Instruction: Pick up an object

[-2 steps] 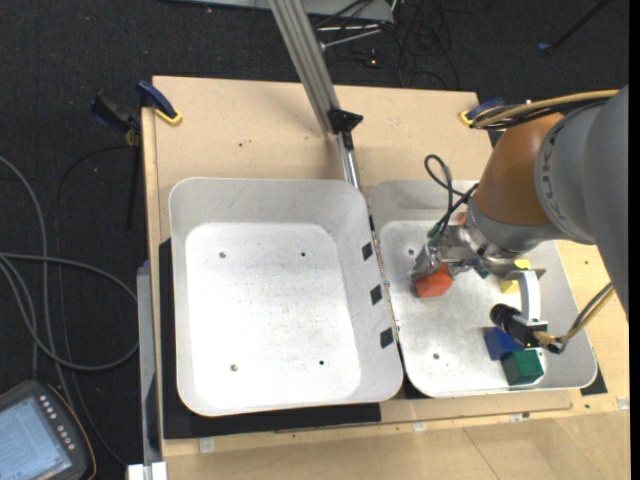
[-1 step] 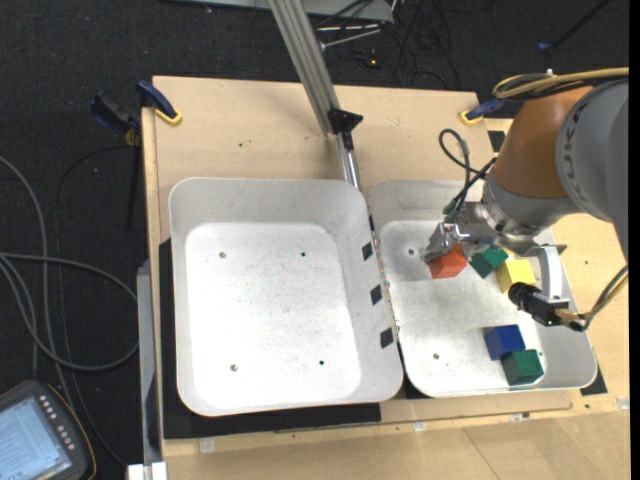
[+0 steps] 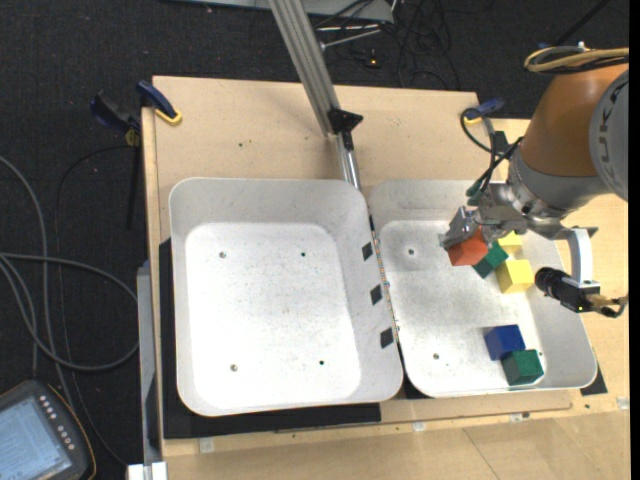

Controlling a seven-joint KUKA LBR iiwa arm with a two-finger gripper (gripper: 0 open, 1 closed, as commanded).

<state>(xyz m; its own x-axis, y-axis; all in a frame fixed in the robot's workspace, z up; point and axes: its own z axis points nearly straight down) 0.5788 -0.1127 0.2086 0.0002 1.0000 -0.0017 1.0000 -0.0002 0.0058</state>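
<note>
Starting at the left, we see the left bin (image 3: 200,298) on the worktop (image 3: 260,128) with nothing resting on its floor. A tablet-like screen (image 3: 30,438) sits in the lower left corner, off the worktop, its text too small to read.

Moving right, the right bin (image 3: 420,368) carries the blocks. The gripper (image 3: 468,236) hangs over the bin's upper middle, and an orange-red block (image 3: 466,254) sits right at its tip; whether the jaws are apart or clamped on it we cannot tell (the wrist hides them). A green block (image 3: 490,259) touches the orange-red one on its right, and a yellow block (image 3: 515,273) lies just beyond. Nearer the front edge, a blue block (image 3: 503,341) and a dark green block (image 3: 523,367) sit together, well apart from the gripper.

We judge the orange-red block the likeliest target, lying directly beneath the tip. Partial lettering shows on the arm (image 3: 585,128), too cropped to read.
</note>
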